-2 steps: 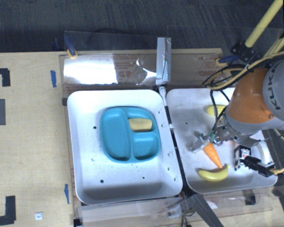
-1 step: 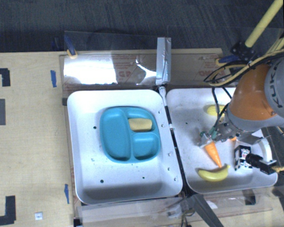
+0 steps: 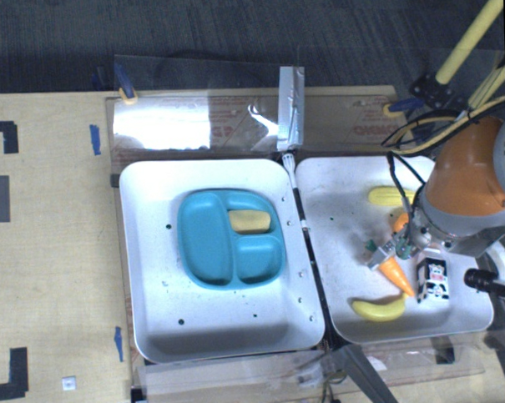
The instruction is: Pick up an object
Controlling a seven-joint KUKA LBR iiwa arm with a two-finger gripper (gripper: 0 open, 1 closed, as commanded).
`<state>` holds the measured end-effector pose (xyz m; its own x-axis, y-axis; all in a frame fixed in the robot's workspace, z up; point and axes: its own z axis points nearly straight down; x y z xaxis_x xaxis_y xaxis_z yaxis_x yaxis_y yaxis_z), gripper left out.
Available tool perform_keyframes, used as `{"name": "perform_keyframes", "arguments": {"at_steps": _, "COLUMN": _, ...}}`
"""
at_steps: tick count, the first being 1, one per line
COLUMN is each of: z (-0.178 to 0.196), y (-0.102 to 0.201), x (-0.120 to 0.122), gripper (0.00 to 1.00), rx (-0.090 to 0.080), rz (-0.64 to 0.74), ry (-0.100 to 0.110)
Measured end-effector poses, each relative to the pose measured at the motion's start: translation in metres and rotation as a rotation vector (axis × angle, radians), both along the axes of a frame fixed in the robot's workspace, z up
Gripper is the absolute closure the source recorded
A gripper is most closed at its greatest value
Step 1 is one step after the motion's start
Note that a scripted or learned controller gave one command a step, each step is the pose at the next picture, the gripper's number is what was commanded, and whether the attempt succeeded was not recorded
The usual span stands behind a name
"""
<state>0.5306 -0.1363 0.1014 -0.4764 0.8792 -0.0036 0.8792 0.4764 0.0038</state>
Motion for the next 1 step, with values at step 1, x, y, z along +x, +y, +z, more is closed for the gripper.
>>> {"name": "perform_keyframes", "arguments": {"at_steps": 1, "z": 0.1046, "y": 0.0204, "x": 0.0426, "gripper": 1.0, "rx": -0.001, "rz": 0.186, "ry": -0.007}}
